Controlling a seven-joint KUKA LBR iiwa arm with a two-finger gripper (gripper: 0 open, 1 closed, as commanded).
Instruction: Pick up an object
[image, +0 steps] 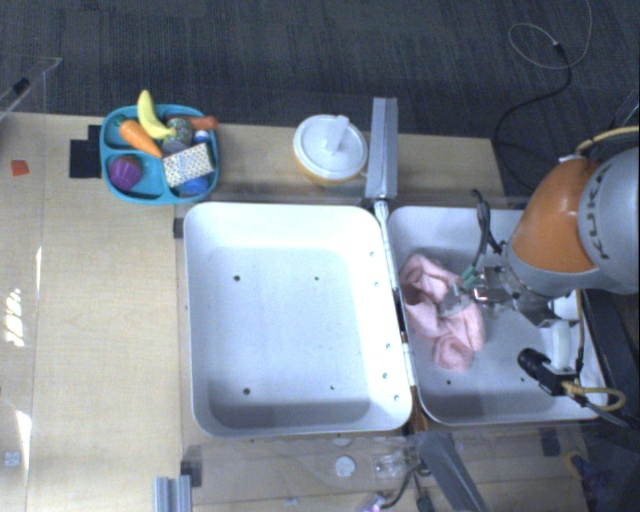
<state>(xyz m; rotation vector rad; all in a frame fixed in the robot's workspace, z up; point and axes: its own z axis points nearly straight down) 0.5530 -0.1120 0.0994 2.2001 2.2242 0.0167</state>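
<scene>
A crumpled pink cloth (438, 308) lies in the right bin (500, 400), against its left wall. My gripper (466, 292) is low over the cloth's right side, its dark fingers touching or sinking into the folds. The grey arm with its orange band (560, 225) reaches in from the right, above the bin.
The left bin (290, 320) sits beside the right one, a metal divider rail (381, 150) behind their shared edge. A blue tray of toy food (160, 152) and a white lidded cup (330, 148) stand at the back. Black cables run at the right.
</scene>
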